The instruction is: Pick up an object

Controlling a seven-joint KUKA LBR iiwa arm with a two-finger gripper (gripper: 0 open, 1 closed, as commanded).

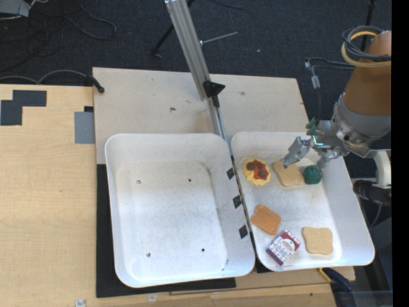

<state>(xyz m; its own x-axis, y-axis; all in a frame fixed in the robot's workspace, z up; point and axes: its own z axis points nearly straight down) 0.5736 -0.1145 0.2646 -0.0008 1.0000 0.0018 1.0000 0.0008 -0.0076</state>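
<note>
My gripper (309, 158) hangs over the back of the right bin (358, 235), fingers spread open, with nothing between them. Just below it lie a tan bread slice (289, 175) and a dark green round object (312, 174). A small yellow pizza with red topping (257, 171) lies to the left of the bread. Nearer the front sit an orange wedge (266, 219), a red and white packet (283, 247) and a tan toast slice (318, 240).
The left bin (121, 171) stands beside the right one, with black clips along the shared rim (236, 200). A slanted aluminium bar (192, 50) rises behind the bins. Cables lie on the dark floor at the back.
</note>
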